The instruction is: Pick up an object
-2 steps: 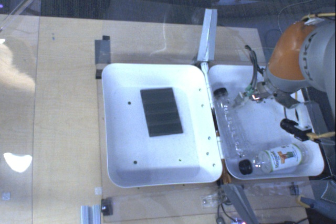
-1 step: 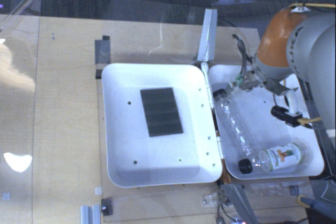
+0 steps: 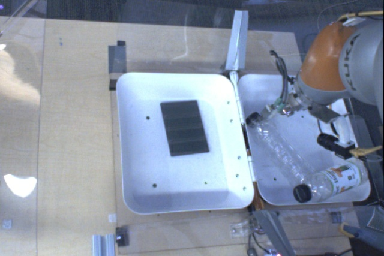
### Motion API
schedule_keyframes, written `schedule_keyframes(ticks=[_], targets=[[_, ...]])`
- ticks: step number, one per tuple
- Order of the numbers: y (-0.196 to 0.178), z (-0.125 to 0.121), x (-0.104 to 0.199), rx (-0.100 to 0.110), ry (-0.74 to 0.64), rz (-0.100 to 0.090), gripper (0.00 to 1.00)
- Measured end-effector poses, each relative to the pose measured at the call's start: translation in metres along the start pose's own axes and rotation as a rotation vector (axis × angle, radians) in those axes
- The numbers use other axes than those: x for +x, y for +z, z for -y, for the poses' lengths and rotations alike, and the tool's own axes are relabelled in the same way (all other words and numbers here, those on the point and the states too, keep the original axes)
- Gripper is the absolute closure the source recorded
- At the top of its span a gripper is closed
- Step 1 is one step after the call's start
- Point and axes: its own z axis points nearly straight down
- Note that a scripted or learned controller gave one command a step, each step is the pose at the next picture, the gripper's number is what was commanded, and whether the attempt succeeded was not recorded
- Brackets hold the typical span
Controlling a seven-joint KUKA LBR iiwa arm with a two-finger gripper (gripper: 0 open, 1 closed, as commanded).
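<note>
Camera view: left shallow white bin (image 3: 135, 129) holds a dark ribbed rectangular pad (image 3: 184, 127), lying flat. Right shallow white bin (image 3: 262, 90) carries a clear plastic bottle (image 3: 277, 150) and a black-capped clear bottle with a white label (image 3: 329, 181), its print unreadable. Hand (image 3: 282, 106) hovers near the clear bottle's neck, grip impossible to judge. Pale wooden surface (image 3: 66, 129) underneath.

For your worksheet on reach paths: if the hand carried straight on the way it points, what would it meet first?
Probably the clear bottle lying in the right bin. The hand points down and left, just above that bottle's capped end. Depth is unclear from this slanted view, so it might miss and strike the bin floor.
</note>
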Motion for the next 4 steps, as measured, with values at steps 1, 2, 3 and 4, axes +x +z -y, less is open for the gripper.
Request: schedule_keyframes(ticks=[1,2,3,4], targets=[[0.012,0.043,0.007,0.024,-0.049,-0.010,0.00],[-0.013,0.111,0.004,0.016,-0.063,-0.011,0.00],[0.021,0.017,-0.001,0.024,0.029,-0.027,0.00],[0.008,0.014,-0.001,0.016,0.025,-0.023,1.00]])
